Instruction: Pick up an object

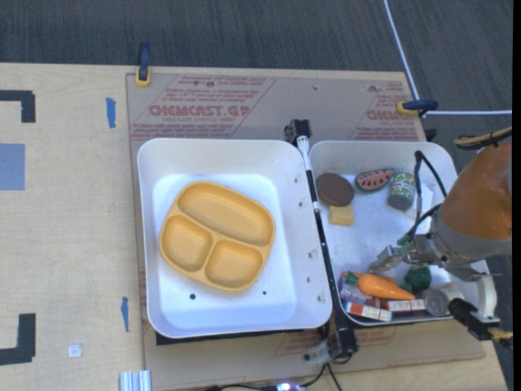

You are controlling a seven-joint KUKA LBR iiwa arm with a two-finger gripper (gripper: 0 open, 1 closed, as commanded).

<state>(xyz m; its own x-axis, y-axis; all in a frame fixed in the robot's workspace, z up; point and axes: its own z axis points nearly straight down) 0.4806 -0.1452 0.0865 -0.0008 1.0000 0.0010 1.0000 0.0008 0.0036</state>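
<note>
Reaching down into the right bin [444, 157], my tool [396, 256] sits low in the lower right of the picture. It hangs just above the carrot [384, 286] and just left of a small green toy [418, 278]. I cannot tell if my tool is spread apart or squeezed tight, because it is small and partly hidden by my arm. I see nothing lifted up, so I think the job is not done. No toy has left the bin. I still need to grab one thing and raise it.

The carrot is at the bottom of the right bin, lying flat, with a red and white box [366, 308] touching it from below. Higher up in that bin are a brown round disc [334, 189], a yellow block [342, 215] just under it, a watermelon slice [374, 178] and a small can [400, 190]. These lie well apart from my tool.

The left bin [155, 218] holds a yellow tray [216, 235] with three parts. Nothing lies in the tray.

Both bins rest on a brown board [203, 108] with red letters, and that lies on the pale wood tabletop [65, 243]. Blue tape bits and black marks show at the left side. Two clamps hold the board at the top. Dark grey floor [244, 15] fills the top of the picture, and a white cable [395, 27] crosses it.
</note>
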